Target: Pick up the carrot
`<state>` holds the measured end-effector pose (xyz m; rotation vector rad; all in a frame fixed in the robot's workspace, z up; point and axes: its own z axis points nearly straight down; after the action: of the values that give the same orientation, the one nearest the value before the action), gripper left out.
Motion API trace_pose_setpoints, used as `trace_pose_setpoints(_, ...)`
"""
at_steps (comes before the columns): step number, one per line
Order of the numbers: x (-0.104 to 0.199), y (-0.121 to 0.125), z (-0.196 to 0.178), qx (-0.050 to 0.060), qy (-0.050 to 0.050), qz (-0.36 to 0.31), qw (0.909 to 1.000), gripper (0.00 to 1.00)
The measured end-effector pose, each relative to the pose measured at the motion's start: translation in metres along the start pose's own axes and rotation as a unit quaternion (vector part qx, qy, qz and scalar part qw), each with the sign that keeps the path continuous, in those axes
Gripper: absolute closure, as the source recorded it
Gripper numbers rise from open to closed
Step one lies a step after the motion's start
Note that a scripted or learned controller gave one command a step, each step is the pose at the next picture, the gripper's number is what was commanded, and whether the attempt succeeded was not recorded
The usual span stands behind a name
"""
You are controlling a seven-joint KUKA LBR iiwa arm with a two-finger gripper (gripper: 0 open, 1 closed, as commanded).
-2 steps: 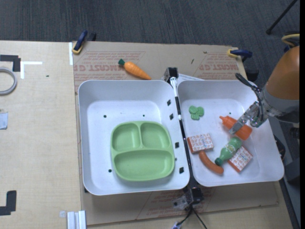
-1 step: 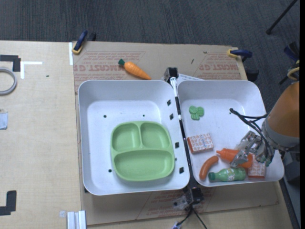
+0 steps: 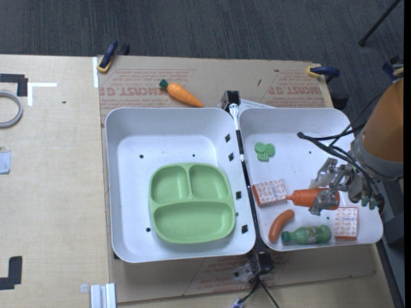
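We see the carrot [image 3: 182, 94] lying on the bench's cardboard, outside both bins, just beyond the far rim of the left bin [image 3: 122, 172], which holds a green divided plate [image 3: 191, 203]. The gripper [image 3: 324, 199] is low in the right bin [image 3: 289, 128], well apart from the carrot, its tips at the right end of an orange-red bottle [image 3: 303, 197]; we cannot tell how it is set. Nearby lie a sausage [image 3: 281, 225], a green bottle [image 3: 307, 236] and two small cartons [image 3: 270, 192].
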<state>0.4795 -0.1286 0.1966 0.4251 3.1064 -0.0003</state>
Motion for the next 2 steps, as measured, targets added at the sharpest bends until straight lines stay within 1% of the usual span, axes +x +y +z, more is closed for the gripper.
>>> trace_pose_setpoints(1,0.001,-0.001,0.029,-0.001,0.002,-0.177,0.9841,1.00)
trace_pose_setpoints(2,-0.022,0.039,0.100,0.000,0.000,0.069,0.9976,1.00)
